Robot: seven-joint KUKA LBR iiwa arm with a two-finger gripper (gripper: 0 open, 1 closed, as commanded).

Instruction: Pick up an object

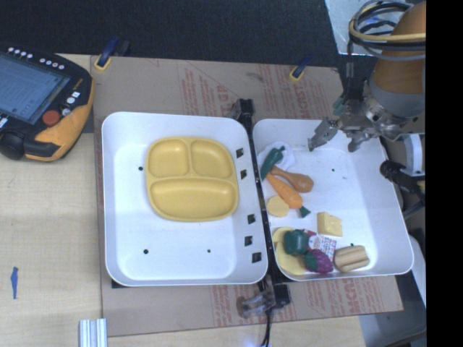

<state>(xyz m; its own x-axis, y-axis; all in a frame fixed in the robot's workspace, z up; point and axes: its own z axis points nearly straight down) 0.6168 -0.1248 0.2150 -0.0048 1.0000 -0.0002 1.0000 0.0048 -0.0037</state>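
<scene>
We see the arm cut off at the frame's right, its upper links out of sight. The tabletop carries a brown board with two white bins; the left bin, well left of the pincer, holds a yellow divided plate. The pincer hangs spread wide and holding nothing over the right bin's far end. Below-left of it lie a carrot and a cheese wedge, apart from its fingertips; the small heap further below is hard to make out.
</scene>
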